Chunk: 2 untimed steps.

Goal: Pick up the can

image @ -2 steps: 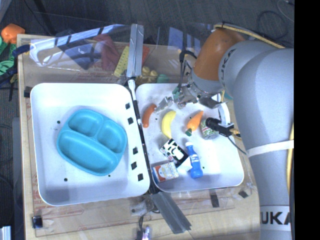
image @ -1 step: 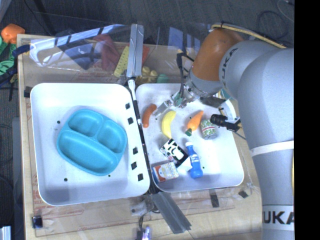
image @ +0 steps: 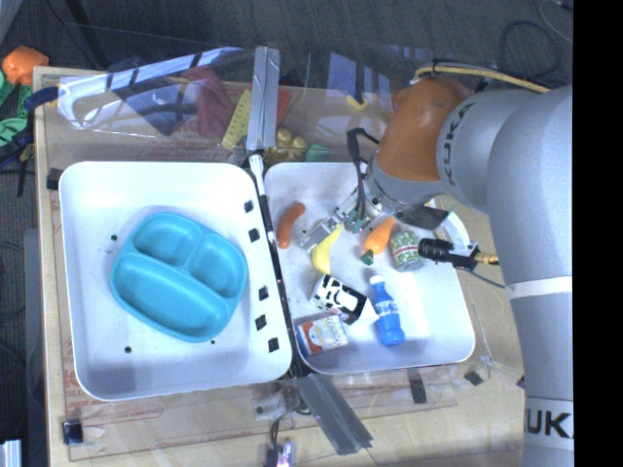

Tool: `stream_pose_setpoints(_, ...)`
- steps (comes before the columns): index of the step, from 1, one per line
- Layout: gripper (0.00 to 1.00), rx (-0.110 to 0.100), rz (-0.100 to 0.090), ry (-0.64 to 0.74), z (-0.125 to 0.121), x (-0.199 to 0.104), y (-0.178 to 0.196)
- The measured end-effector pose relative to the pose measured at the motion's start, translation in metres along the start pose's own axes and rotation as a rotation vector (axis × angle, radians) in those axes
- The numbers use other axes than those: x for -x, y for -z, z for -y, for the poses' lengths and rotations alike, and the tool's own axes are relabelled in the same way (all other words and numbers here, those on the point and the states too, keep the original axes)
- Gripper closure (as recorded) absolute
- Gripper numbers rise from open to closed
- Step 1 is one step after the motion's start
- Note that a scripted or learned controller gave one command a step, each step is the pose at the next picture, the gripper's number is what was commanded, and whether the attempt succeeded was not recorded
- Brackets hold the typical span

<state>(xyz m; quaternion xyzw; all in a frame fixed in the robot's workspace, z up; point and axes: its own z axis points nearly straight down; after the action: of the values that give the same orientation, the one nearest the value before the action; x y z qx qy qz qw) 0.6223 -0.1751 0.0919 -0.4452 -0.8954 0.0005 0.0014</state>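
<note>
The can (image: 405, 249), small with a pale green and white label, lies in the right bin (image: 443, 343) close under the arm's wrist. An orange carrot (image: 378, 239) rests against its left side. My gripper (image: 340, 222) is low in the bin, left of the can and carrot, just above the upper end of a yellow banana (image: 325, 251). Nothing shows between it and the can, and the can is apart from it. The grey arm covers the bin's far right part.
The right bin also holds a brown sausage (image: 290, 222), a black-and-white object (image: 339, 297), a blue bottle (image: 386, 313) and a small red-and-white carton (image: 324, 334). A blue divided plate (image: 179, 274) lies in the left bin (image: 88, 202).
</note>
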Motion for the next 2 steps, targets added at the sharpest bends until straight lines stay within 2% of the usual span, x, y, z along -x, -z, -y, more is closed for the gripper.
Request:
stream_pose_setpoints(1, 0.0, 0.004, 0.006, 0.194, -0.013, 0.029, 0.002)
stream_pose_setpoints(2, 0.0, 0.003, 0.004, -0.08, -0.002, 0.047, 0.024)
